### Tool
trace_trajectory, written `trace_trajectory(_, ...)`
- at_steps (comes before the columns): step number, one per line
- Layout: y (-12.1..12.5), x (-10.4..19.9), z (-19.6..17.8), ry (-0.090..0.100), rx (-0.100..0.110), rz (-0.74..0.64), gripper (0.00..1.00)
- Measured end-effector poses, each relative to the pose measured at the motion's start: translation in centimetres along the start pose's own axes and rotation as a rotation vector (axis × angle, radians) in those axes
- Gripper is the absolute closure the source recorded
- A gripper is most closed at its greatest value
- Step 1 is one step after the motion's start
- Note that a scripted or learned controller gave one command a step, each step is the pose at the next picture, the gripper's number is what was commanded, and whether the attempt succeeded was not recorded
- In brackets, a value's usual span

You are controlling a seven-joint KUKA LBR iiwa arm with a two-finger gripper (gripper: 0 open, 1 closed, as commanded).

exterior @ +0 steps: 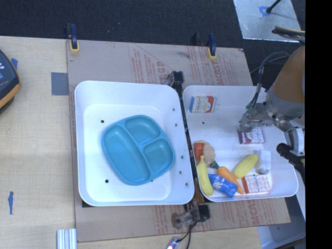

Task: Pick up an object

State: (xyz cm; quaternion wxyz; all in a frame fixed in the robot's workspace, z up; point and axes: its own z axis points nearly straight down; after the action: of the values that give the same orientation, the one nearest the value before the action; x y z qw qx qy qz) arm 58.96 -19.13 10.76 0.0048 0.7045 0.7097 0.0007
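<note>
End effector (251, 122) state cannot be told; poised just above the flat red-and-white packet (251, 136), a slipped grasp is risked.

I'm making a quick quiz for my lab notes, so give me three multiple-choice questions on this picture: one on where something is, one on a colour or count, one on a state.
1. Where does the divided plastic plate lie?
A. left white bin
B. right white bin
C. on the bench

2. What colour is that plate?
A. red
B. blue
C. green

3. How does the yellow plastic corn cob lie?
A. standing upright
B. stacked on the plate
C. on its side on the bin floor

Answers: 1 A, it sits inside the left bin. 2 B, it is light blue all over. 3 C, it lies slanted, flat in the right bin.
</note>
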Motion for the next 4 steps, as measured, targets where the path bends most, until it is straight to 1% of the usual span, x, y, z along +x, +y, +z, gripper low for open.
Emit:
trace_trajectory(1,3.4,6.3,-8.0,0.007,0.009,0.003,1.0)
trace_trajectory(2,6.8,10.9,-8.5,0.006,0.01,0.003,1.0)
trace_trajectory(3,6.8,10.9,-8.5,0.006,0.011,0.003,0.0)
trace_trajectory(4,-1.3,7.5,1.1,0.005,0.015,0.004,0.0)
